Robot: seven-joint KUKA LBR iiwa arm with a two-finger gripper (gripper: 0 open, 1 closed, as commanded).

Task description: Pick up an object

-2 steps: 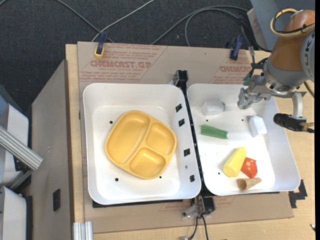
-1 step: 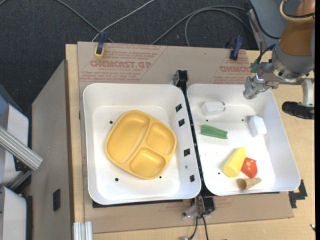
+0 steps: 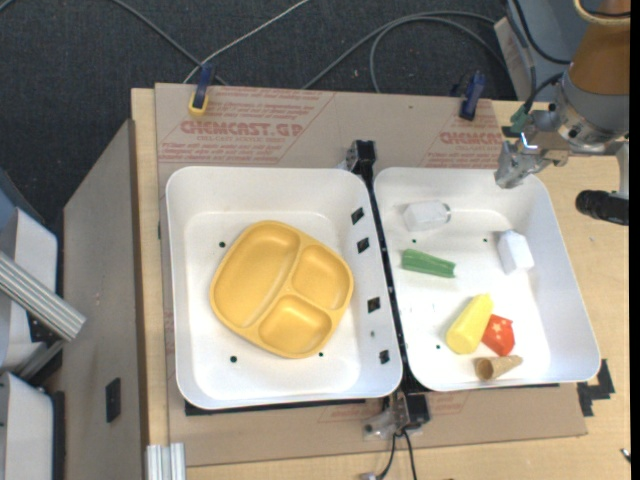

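From the camera above the bench, I see my gripper (image 3: 510,168) hanging over the far corner of the right bin (image 3: 570,298), just at its rim, and whether it is spread or closed I cannot tell from this slant; nothing is visibly held in it. The left bin (image 3: 190,268) carries a yellow divided plate (image 3: 282,288), lying flat and well apart from me. The likeliest things for me lie in the right bin: a green stick (image 3: 429,263) near its middle, a white block (image 3: 426,214) beyond it toward the far wall, another white piece (image 3: 515,251) nearer my side, and toward the near edge a yellow piece (image 3: 469,324) touching a red piece (image 3: 499,335), with a small tan cone (image 3: 497,367) just beside them. I judge the green stick the best target (it lies alone, with bare floor around it): it looks small, light and stiff, probably smooth plastic, so it may slide if pinched off-centre. I would close across its narrow width at mid-length. It is bright green, elongated, lying flat and angled slightly across the bin.
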